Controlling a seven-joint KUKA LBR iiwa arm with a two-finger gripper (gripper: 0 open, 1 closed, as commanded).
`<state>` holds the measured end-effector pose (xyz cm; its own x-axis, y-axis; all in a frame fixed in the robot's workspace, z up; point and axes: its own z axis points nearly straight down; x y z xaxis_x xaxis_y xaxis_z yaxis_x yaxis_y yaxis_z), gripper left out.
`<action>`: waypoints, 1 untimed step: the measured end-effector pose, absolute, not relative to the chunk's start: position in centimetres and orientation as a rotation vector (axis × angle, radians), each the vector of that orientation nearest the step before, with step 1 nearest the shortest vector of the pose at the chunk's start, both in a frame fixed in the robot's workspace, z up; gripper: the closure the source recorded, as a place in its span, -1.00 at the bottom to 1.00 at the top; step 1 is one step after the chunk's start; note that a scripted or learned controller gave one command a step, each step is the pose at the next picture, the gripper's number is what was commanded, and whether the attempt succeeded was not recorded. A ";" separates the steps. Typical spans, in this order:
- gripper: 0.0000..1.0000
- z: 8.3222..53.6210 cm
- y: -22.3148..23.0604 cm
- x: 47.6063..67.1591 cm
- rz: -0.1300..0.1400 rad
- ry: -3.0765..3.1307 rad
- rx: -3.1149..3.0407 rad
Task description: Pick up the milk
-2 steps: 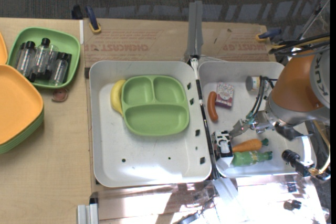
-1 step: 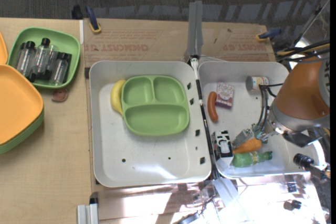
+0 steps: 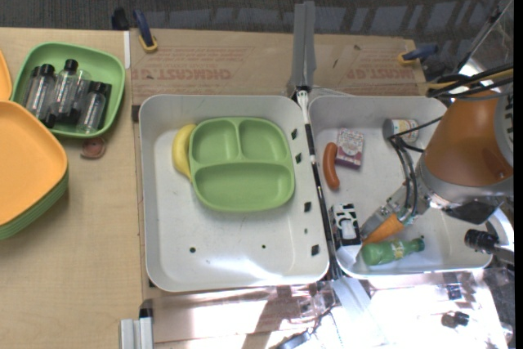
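Two white bins sit side by side on the bench, and it's just the one camera view from above, so here goes.

The left bin has a green divided plate roughly in the middle. Something yellow pokes out from under the plate's 9 o'clock edge.

The right bin is the busy one. The milk, a small pink-and-white carton, lies at about 10 o'clock in that bin, nothing touching it. A red sausage is just beside it, at its 8 o'clock. A can is up at 12 o'clock by the far wall. At 6 o'clock there's a green bottle on its side, with a carrot right above it. A black-and-white thing sits at 8 o'clock against the left wall.

The arm comes in from 3 o'clock, its orange band big in the picture. The gripper is down low just at the carrot's upper end, well apart from the milk. Cables and shadow crowd it, so honestly I can't tell if it's spread or closed, or pinching anything.

Off at the bench's 9 o'clock side are a green tray of small bottles and a stack of orange plates.
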<state>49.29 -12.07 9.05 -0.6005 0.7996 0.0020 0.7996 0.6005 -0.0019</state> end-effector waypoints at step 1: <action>-1.00 9.3 -10.3 51.5 0.003 -3.041 -0.804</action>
<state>51.47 -10.33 9.26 -0.8695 0.4939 -0.0045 0.4939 0.8695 -0.0007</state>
